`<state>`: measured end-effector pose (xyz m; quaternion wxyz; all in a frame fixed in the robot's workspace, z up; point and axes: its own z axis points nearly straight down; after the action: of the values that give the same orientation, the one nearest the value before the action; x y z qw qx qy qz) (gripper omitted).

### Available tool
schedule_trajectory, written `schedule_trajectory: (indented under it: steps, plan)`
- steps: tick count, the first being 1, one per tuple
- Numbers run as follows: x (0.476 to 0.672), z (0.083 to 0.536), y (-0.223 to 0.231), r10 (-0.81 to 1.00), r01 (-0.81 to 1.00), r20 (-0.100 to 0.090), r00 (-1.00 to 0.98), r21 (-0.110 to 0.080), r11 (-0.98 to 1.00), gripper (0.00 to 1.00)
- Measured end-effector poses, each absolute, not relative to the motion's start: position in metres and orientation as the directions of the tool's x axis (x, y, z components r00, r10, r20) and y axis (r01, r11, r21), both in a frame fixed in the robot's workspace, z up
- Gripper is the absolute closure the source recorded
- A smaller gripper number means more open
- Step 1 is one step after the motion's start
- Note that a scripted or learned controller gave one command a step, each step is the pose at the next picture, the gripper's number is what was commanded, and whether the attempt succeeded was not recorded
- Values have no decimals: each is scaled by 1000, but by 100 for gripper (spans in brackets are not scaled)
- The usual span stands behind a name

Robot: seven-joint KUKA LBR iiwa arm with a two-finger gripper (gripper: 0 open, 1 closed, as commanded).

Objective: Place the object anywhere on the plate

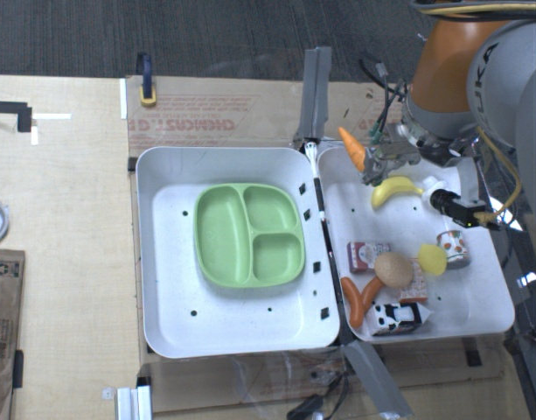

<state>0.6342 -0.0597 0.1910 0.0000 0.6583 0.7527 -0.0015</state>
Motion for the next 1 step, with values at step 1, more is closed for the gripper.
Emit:
schedule_trajectory:
  steps: [1]
  plan:
    - [564, 199, -31, 986, 986, -1, -167, -3, 167, 100]
